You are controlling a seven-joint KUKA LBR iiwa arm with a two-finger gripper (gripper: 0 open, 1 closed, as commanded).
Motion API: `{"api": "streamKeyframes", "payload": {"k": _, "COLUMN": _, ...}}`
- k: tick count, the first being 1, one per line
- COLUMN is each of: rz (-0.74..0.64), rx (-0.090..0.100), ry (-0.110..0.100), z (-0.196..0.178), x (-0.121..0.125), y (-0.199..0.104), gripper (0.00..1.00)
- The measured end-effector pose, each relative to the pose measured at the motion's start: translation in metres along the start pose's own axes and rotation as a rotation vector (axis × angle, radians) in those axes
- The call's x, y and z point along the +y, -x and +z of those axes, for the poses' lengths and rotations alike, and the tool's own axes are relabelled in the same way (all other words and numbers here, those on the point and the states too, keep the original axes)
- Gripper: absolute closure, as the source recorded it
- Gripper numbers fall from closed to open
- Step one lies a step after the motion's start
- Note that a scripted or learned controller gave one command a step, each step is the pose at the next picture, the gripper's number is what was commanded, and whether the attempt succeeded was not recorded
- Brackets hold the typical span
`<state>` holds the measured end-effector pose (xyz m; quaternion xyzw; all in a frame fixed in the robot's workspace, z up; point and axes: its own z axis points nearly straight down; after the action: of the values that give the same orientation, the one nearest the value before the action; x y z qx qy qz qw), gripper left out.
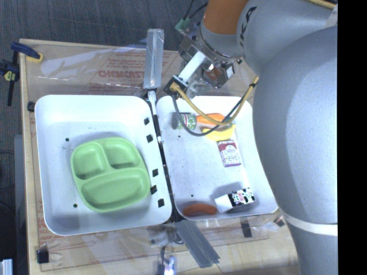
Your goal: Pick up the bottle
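Grey arm's gripper (209,82) hangs near the bottle (186,121), approach step; open or closed cannot be told; next, lower onto it

Red print is running across the clear sheet (123,73) covering the worktop (301,254). It is reading something like CHEMCAST, faint and upside down. Dark letters are showing on the arm (250,17) just below its orange band, seemingly part of KUKA. The bottle (229,152) is carrying a red label, its print too small to read.
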<state>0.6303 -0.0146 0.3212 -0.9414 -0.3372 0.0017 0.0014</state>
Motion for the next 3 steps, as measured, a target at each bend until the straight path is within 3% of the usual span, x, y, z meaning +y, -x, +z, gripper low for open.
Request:
{"api": "streamKeyframes", "payload": {"k": 1, "rz": -0.607, "rx": 0.0, "ry": 0.003, "z": -0.104, "x": -0.042, "y": -0.047, "gripper": 1.0}}
{"api": "streamKeyframes", "payload": {"k": 2, "rz": -1.394, "rx": -0.003, "ry": 0.001, "z": -0.121, "x": -0.013, "y": -0.004, "gripper": 1.0}}
{"api": "streamKeyframes", "payload": {"k": 3, "rz": -1.482, "rx": -0.003, "ry": -0.002, "z": -0.121, "x": 0.004, "y": 0.025, "gripper": 1.0}}
